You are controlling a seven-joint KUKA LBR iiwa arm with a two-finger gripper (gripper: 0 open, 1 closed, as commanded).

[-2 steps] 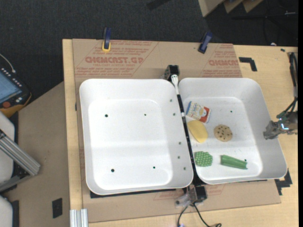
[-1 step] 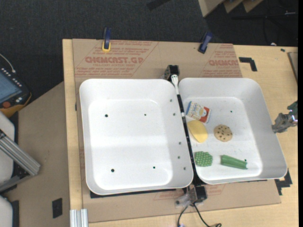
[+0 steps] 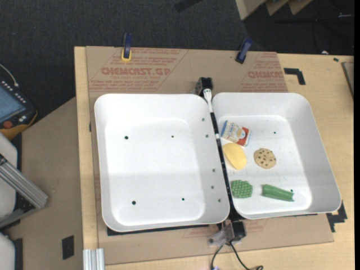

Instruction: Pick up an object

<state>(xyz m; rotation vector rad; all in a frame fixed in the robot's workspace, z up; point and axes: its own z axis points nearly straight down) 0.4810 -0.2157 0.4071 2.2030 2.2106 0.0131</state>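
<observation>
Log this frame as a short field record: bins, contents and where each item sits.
left bin: white, shallow
right bin: white, shallow, holds five items
carton: small, by the right bin's left wall, farthest back
yellow piece: just in front of the carton
cookie: right of the yellow piece, apart from it
green round piece: front left of the right bin
green long piece: right of the round one, lying flat
base: cardboard sheet held by two clamps at the back

White bins [image 3: 152,108]; yellow lemon [image 3: 235,156], speckled tan cookie [image 3: 264,158], green broccoli [image 3: 242,189].
</observation>
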